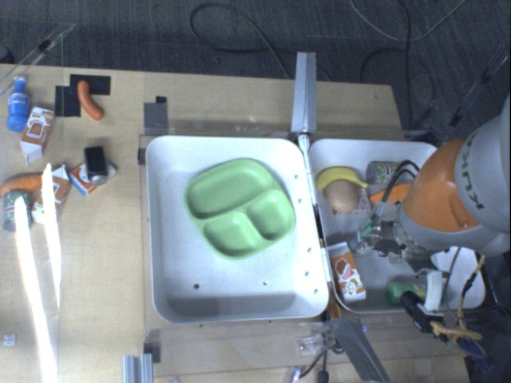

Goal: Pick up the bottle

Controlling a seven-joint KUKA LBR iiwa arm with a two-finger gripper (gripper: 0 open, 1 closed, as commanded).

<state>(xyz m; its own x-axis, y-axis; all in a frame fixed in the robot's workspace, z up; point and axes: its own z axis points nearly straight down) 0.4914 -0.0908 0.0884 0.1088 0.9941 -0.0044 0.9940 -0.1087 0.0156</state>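
A small green bottle (397, 292) lies near the front edge of the right bin (415, 144), partly covered by the arm's cables and a white part. My gripper (374, 236) hangs low over the middle of that bin, above and to the left of the bottle, with a gap between them. It sits just above a small brown and white carton (348, 276). The grey arm with its orange band (439, 198) hides the right half of the bin.
A banana (339, 175), a brownish round fruit (343, 197) and a can (383, 171) lie at the back of the right bin. The left bin (168, 238) holds a green divided plate (239, 206). Loose items, among them a blue bottle (17, 107), lie on the bench at left.
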